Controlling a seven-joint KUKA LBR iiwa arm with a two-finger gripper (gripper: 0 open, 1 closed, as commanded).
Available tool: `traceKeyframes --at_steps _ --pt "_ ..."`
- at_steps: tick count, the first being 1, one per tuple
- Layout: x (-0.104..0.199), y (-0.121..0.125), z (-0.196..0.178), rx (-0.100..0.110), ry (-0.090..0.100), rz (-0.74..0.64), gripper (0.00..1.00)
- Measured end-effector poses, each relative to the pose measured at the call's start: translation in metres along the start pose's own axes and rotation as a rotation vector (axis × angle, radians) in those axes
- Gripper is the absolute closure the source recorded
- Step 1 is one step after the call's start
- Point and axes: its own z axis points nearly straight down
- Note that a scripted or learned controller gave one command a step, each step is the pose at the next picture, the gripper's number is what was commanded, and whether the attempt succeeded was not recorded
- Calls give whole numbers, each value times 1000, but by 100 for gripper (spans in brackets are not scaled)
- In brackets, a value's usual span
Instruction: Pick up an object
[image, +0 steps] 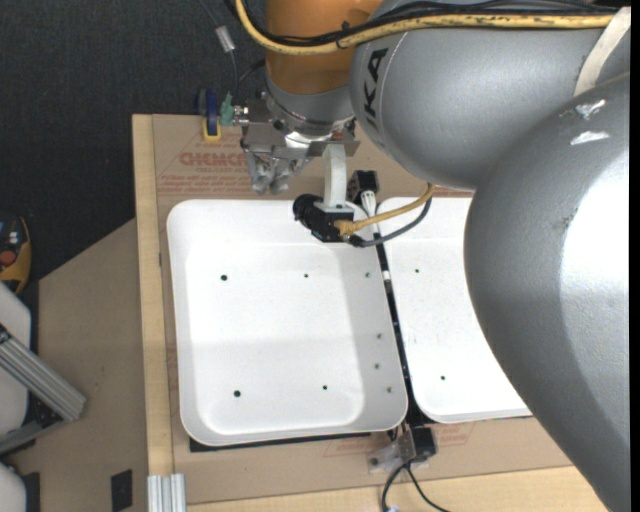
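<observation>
My gripper hangs below the orange wrist band, over the brown board just beyond the far rim of the left bin. It is small and grey against the printed board, and the wrist hides much of it. A black fitting with a yellow and black cable hangs from the wrist over the left bin's far right corner. The left bin's white floor shows a few small dark dots.
The right bin lies alongside, mostly covered by the big grey arm. A blue and yellow clamp sits at the board's far edge. A metal rail lies at the left.
</observation>
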Motion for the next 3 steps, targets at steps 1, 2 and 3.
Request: traceKeyframes --at_steps 1,2,3 --pt "4 -8 -21 0 0 0 100" --pt "-29 -11 -76 -4 -1 4 100" --pt "12 -13 5 14 -3 -2 100"
